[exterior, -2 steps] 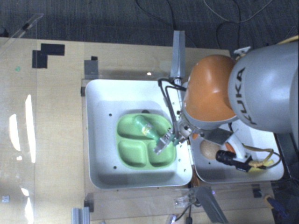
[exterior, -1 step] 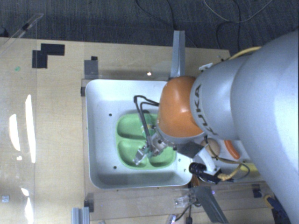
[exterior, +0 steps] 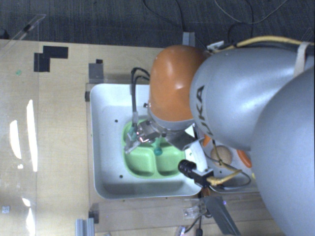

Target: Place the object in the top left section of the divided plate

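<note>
One grey arm (exterior: 236, 102) hangs over the left white bin (exterior: 106, 146), its gripper (exterior: 140, 136) low over the green divided plate (exterior: 147, 162), beside a small teal object (exterior: 158, 151) on the plate's middle ridge.

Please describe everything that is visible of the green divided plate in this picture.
The green divided plate lies flat on the floor of the left white bin, toward its right side. It looks like smooth, light green plastic with rounded corners and raised ridges between its sections. Two lower sections are visible, side by side. The gripper and the arm's wrist hang over its upper part and hide it, so the upper sections cannot be judged. A small teal object shows at the plate's middle ridge.
</note>
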You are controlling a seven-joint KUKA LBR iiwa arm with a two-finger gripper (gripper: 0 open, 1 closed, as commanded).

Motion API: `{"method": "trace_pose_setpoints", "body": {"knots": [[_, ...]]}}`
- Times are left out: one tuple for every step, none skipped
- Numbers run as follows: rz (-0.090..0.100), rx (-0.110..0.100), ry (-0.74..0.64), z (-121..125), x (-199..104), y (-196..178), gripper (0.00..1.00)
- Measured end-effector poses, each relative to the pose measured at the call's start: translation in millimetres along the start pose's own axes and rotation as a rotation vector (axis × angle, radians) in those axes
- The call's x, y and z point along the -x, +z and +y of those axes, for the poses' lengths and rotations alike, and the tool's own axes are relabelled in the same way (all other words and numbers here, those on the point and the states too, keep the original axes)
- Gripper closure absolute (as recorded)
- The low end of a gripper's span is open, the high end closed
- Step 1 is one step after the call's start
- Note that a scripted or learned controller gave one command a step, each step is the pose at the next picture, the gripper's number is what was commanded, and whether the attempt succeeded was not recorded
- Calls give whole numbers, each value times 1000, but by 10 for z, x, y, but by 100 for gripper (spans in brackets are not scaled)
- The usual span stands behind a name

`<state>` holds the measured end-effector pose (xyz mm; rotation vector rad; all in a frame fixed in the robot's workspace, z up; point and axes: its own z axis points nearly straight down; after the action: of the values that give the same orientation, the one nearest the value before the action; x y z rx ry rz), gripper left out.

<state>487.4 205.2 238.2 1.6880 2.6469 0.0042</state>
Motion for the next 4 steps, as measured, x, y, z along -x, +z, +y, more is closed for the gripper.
{"method": "trace_pose_setpoints", "body": {"knots": [[-1, 2, -8, 15, -7, -97, 100], [-1, 1, -9, 15, -11, -95, 0], [0, 2, 41, -27, 70, -1360, 0], [-1, 3, 33, -9, 58, -1457, 100]]}}
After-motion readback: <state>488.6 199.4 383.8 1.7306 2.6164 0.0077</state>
